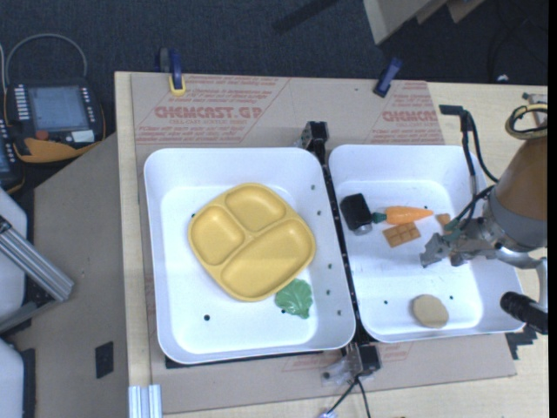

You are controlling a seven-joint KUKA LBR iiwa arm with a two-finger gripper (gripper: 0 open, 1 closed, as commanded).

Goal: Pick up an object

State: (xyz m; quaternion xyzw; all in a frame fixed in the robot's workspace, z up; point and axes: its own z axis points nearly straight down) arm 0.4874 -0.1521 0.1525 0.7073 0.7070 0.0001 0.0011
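Observation:
My gripper (pixel 442 258) hovers over the right side of the right bin (pixel 383 316), open, with bare bin floor between its fingers. Just left of it lies a brown ridged cracker (pixel 401 234), and an orange carrot (pixel 407 215) sits behind that. A black block (pixel 355 211) rests near the bin's left wall. A tan round lump (pixel 429 311) lies toward the front, below the gripper. None of these touches the gripper.
The left bin (pixel 174 320) holds a yellow divided plate (pixel 252 240) and a green leafy piece (pixel 295 298) at the plate's front edge. The grey arm with its orange band (pixel 529 181) comes in over the right bin's right rim, with a black cable (pixel 471 151) behind.

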